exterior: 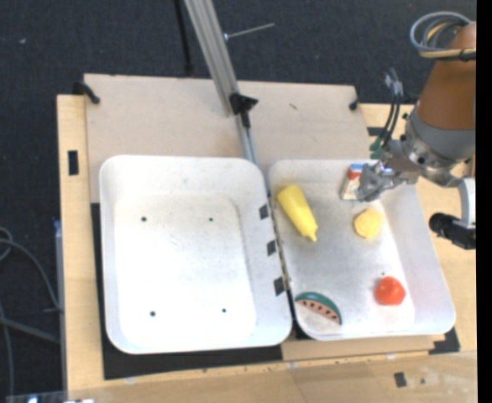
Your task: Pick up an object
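The nearest candidate for picking was a small round yellow object, perhaps a toy lemon, which lay in the right bin toward its far right part. Just above and slightly left of it in the view hung the end effector, over the bin's far edge. Whether its fingers were apart or closed could not be told from this angle, and nothing could be seen between them. A small red and blue patch showed at its tip; what that was could not be made out.

Further left in the same bin, a yellow mustard bottle lay on its side, slanted, with its nozzle pointing toward the bin's middle. A red tomato-like object sat near the bin's near right corner, well apart from the yellow one. A watermelon slice with a green rind rested at the near left corner, close to the wall.

The left bin stood beside the right one, the two touching along their inner walls. Both bins sat on the pale wooden bench. The arm, orange above its grey wrist, reached in from the right. A slanted aluminium bar rose from the bench behind the bins.
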Robot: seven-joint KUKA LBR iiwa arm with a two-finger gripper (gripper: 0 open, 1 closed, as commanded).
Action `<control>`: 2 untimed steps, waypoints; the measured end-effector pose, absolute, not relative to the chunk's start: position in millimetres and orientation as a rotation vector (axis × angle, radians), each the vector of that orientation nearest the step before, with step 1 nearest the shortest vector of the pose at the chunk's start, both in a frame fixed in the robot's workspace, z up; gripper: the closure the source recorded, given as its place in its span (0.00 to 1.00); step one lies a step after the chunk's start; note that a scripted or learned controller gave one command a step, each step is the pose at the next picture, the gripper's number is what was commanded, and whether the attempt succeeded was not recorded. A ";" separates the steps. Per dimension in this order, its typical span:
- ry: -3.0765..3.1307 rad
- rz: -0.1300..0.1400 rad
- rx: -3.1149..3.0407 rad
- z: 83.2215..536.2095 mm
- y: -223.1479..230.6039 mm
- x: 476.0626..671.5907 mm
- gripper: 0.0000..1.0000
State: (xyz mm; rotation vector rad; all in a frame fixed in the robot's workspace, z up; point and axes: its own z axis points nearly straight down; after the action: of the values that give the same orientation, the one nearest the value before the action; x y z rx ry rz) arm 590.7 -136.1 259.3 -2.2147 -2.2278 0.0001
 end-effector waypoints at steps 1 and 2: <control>-2.231 -0.004 -2.215 264.6 -77.5 600.3 1.00; -2.227 0.001 -2.215 253.4 -34.2 609.5 1.00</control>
State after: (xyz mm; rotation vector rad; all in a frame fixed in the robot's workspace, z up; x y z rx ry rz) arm 609.5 -34.2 253.4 -2.2155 -2.2273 0.0013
